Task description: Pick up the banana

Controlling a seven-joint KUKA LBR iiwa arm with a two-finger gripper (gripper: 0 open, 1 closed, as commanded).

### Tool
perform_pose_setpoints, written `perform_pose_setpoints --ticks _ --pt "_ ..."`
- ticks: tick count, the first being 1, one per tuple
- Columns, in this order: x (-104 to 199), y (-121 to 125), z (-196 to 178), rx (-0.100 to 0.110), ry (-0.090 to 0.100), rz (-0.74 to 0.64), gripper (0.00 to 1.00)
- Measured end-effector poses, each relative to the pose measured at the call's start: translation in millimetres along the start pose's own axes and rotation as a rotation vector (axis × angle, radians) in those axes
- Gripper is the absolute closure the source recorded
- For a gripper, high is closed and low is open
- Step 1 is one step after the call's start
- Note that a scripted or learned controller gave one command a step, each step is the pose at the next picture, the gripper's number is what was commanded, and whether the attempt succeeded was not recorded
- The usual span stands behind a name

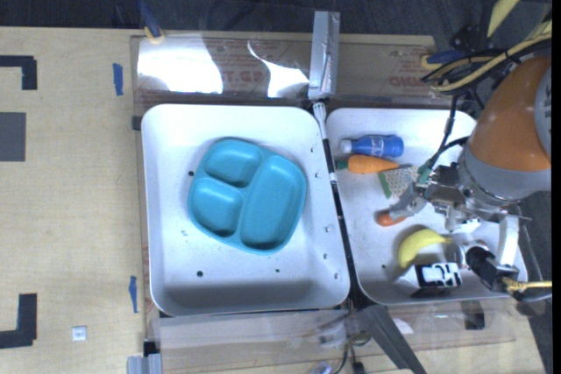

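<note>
Lying in the lower part of the right bin (372, 274), the banana (418, 244) curves pale yellow on the white floor. Just above it hangs the gripper (412, 204), coming in from the right edge of the frame - whether it is open or closed cannot be told, and nothing is seen in its hold. A small orange piece (387, 220) sits just left of it. Higher up lie a carrot (375, 165) and a blue bottle (374, 144). The left bin (166, 263) holds a blue divided plate (248, 193).
</note>
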State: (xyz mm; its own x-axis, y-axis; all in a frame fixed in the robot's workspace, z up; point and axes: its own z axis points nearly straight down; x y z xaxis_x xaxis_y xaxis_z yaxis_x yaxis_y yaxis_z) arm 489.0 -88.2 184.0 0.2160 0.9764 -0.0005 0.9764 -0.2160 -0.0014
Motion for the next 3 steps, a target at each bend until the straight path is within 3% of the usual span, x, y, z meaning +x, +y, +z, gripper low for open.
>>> perform_pose_setpoints --ticks 1,2,3 --pt "-31.1 -2.0 96.1 -0.006 -0.001 -0.073 0.0" --pt "-30.9 -1.6 86.0 -0.007 0.0 -0.072 1.0" --pt "36.5 18.0 -62.3 0.001 -0.001 0.027 1.0"
